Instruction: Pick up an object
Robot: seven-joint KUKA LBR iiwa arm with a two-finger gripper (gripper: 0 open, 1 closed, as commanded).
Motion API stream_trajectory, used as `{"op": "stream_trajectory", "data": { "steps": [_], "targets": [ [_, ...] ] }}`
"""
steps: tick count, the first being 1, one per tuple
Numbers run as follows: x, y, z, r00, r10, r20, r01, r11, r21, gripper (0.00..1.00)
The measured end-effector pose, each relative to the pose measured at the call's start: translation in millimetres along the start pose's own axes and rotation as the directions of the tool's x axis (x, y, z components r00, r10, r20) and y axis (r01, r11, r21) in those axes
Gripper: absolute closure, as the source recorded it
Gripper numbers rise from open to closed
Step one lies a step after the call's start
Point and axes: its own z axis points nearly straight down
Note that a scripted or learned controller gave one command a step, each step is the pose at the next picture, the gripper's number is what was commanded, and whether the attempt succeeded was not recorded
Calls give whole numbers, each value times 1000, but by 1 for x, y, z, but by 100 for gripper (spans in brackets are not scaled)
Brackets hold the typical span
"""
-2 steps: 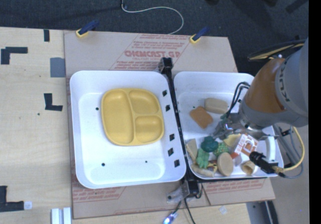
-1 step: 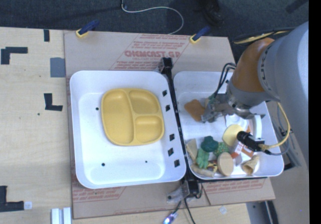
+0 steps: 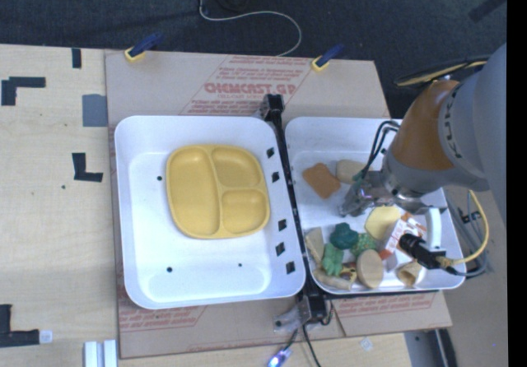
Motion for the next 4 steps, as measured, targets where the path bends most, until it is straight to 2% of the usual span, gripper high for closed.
{"op": "stream_trajectory", "data": {
  "steps": [1, 2, 3, 4],
  "targets": [
    [13, -54, -1, 1000, 1, 0, -1, 1000, -1, 0],
    [25, 23, 1, 1000, -5, -1, 5, 1000, -1, 0],
    [20, 106, -39, 1000, -5, 1, 5, 1000, -6, 0],
    [-37, 76, -76, 1000, 1, 1, -1, 1000, 2, 0]
  ]
}}
